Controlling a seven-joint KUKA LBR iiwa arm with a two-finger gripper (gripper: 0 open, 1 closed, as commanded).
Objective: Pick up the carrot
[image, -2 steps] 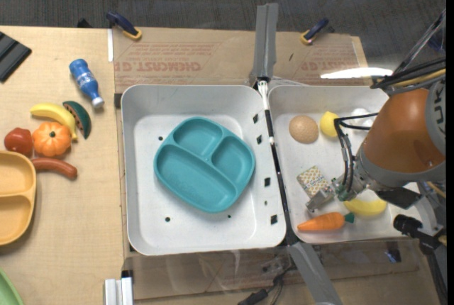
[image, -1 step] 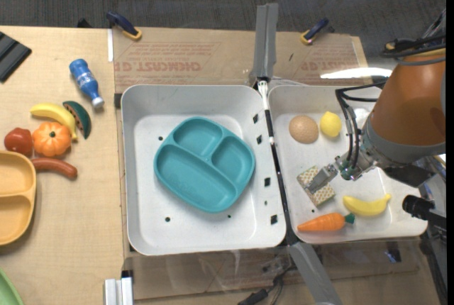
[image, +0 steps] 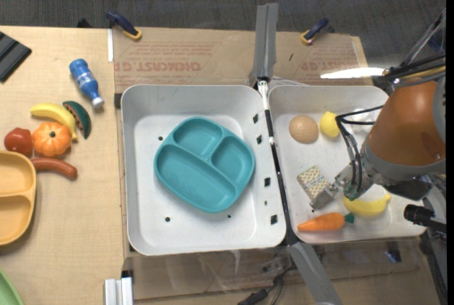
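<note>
The orange carrot (image: 322, 223) with a green end lies flat near the front edge of the right bin (image: 404, 231). My gripper (image: 327, 196) hangs just above and behind it, between the carrot and a small patterned box (image: 312, 181). The fingers look slightly apart with nothing between them, and they are not touching the carrot. The arm's orange band and grey wrist cover the right part of the bin.
A yellow banana (image: 367, 206) lies right of the carrot. An egg (image: 303, 129) and a lemon (image: 329, 123) sit at the back of the right bin. The left bin (image: 142, 225) holds a teal divided plate (image: 204, 163). Toy food and a bottle lie on the bench at left.
</note>
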